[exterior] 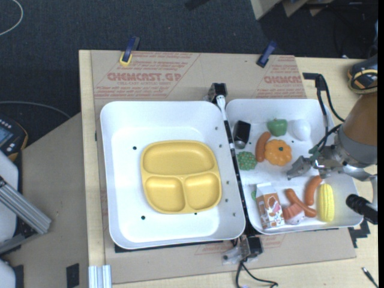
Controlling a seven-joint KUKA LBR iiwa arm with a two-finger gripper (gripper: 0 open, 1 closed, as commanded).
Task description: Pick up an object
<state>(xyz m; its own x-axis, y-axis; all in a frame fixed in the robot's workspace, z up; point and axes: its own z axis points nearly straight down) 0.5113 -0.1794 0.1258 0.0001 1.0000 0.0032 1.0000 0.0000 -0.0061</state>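
My gripper [306, 167] hangs low over the right bin [240, 110], open, with nothing between its fingers. Just left of it lie an orange pumpkin [278, 152] and an orange carrot [262, 146]. Directly below it are an orange sausage [311, 189] and a yellow corn cob [325, 201]. Red sausages [294, 204] and a small printed box [270, 207] sit near the bin's front wall. A green pepper [277, 126], a white object [300, 129] and a black object [242, 131] lie at the back. A green broccoli [246, 159] rests by the left wall.
The left bin [114, 161] holds a yellow divided plate [180, 176]. The arm [360, 131] comes in over the right bin's right rim. A black cable [321, 95] runs along the back right. Clamps [128, 51] hold the board at the back.
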